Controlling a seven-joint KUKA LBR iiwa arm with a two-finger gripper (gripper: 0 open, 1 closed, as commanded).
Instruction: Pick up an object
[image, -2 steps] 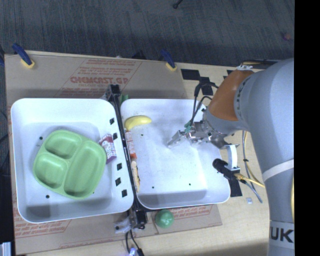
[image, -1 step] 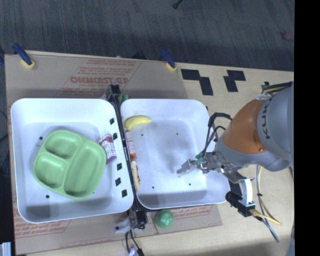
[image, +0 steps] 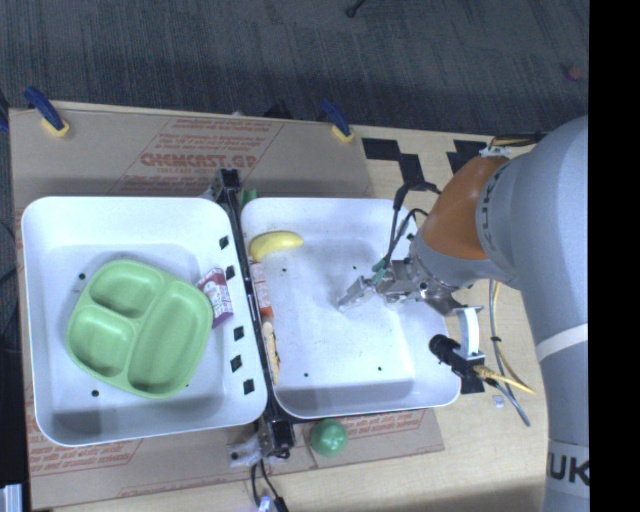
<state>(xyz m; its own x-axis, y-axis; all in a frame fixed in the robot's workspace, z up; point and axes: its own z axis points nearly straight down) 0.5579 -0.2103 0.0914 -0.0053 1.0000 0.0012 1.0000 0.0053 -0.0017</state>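
Dark carpet behind a table (image: 470, 480) covered in printed cardboard, two white bins side by side on it; blue clamps at the cardboard's far edge.

Camera view: left bin (image: 60, 400) holds a green divided plate (image: 140, 325), with a small red-and-white packet (image: 214, 292) just beside the plate near the divider; right bin (image: 340, 395) holds a yellow banana (image: 275, 243) in its far left corner, long axis running roughly left-right across the view, close to the bin's far wall; a strip of packaging lies along the divider edge below the banana; a green ball (image: 327, 436) sits outside the bins on the cardboard at the near edge.

Arm enters from the right, orange band over the right bin's right rim; tool (image: 362, 290) low over the middle of the right bin, tips pointing left; nothing seen between the tips; whether they are spread or closed, cannot tell, too blurred.

Key relation: banana is the nearest candidate, lying left and toward the far wall from the tool, apart from it; bare bin floor between them; judgement: the tool would need to travel left and away, and close across the banana's short axis; wall proximity may crowd one finger.
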